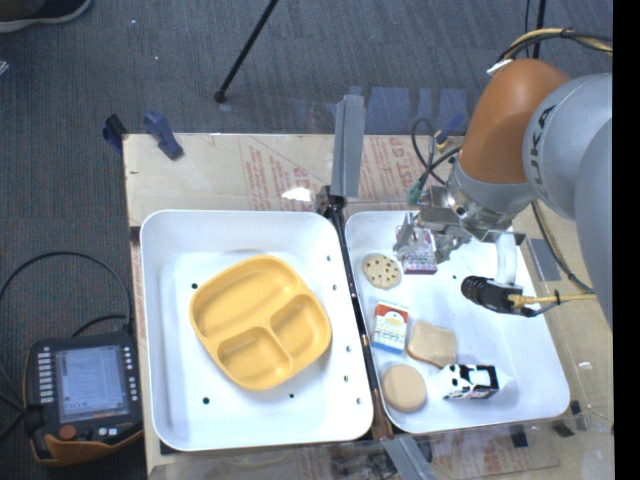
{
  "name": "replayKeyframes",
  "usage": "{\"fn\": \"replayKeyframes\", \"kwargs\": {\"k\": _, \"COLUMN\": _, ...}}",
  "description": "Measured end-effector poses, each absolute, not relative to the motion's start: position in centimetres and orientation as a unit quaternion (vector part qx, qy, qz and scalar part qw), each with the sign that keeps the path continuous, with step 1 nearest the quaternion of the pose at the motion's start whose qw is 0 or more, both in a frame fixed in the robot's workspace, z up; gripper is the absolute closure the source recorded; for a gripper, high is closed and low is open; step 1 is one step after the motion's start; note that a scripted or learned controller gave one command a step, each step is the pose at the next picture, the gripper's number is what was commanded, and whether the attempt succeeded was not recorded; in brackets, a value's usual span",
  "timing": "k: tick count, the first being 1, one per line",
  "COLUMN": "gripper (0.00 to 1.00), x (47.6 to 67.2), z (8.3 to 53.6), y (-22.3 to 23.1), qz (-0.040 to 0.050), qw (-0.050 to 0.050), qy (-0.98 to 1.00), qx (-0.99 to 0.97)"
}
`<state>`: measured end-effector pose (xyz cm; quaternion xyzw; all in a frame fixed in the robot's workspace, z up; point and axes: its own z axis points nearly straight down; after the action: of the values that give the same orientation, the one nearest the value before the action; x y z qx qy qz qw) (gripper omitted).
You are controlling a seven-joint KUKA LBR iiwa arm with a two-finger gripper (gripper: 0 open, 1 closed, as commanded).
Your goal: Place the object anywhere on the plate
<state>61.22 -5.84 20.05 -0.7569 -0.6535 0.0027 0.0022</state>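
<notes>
Tool hangs low at the twelve o'clock end of the right bin, right over a small pink-edged packet beside the dotted cookie; whether its jaws are spread or closed, and whether it grips the packet, I cannot tell. Yellow plate sits in the left bin, toward nine o'clock. Judging from this, a good grasp means closing squarely on the packet, lifting clear of the divider, then lowering gently over any plate compartment

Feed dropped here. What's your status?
Gripper low over right bin, beside cookie. Grip unclear. Yellow plate in left bin.
</notes>
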Motion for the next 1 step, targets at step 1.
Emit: {"fn": "replayKeyframes", "kwargs": {"k": 1, "gripper": 1.0, "x": 63.03, "z": 18.33, "y": 0.98, "qz": 0.0024, "qw": 0.002, "qy": -0.717, "qx": -0.697}}
